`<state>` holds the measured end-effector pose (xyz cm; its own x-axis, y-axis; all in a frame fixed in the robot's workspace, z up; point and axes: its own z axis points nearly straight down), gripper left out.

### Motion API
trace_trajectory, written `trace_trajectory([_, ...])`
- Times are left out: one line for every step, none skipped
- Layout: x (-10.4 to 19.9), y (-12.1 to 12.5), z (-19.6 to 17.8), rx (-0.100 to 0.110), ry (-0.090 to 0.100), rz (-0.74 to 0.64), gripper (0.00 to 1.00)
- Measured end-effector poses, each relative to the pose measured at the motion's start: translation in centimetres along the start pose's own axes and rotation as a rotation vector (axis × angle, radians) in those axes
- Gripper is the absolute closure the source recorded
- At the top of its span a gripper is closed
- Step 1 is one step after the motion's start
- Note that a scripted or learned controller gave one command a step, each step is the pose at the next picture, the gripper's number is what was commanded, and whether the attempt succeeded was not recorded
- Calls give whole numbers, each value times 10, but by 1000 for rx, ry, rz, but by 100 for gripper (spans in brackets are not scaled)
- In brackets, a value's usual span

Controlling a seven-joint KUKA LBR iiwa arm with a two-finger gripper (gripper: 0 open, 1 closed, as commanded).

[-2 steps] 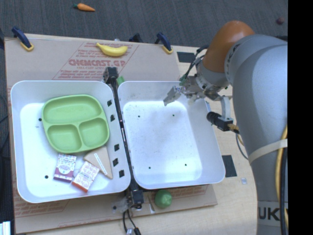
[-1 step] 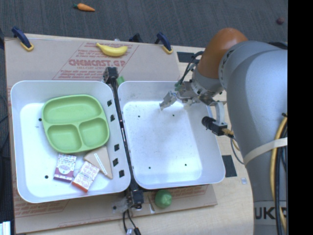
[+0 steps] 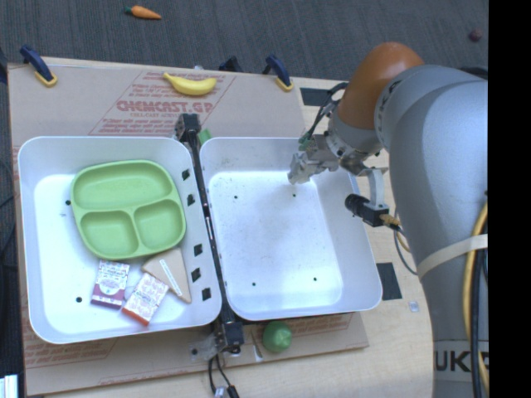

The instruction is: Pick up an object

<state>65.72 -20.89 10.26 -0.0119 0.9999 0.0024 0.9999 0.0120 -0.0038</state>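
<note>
Camera view: gripper (image 3: 300,172) hangs over the right bin (image 3: 353,247); whether it is open cannot be told, likely nothing held. Nearest candidates lie in the left bin (image 3: 33,222), well apart: green tray (image 3: 127,207), stiff, light, best taken by its rim; two small packets (image 3: 129,290), light, slippery.

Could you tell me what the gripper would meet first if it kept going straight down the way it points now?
Most likely the bare white floor of the right bin, near its upper edge. The gripper hangs over that spot, though its height is hard to judge.
</note>
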Motion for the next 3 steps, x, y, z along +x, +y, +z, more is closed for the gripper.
trace_trajectory([0,0,0,1,0,-1,0])
trace_trajectory([-1,0,10,-1,-1,4,0])
trace_trajectory([0,0,0,-1,0,1,100])
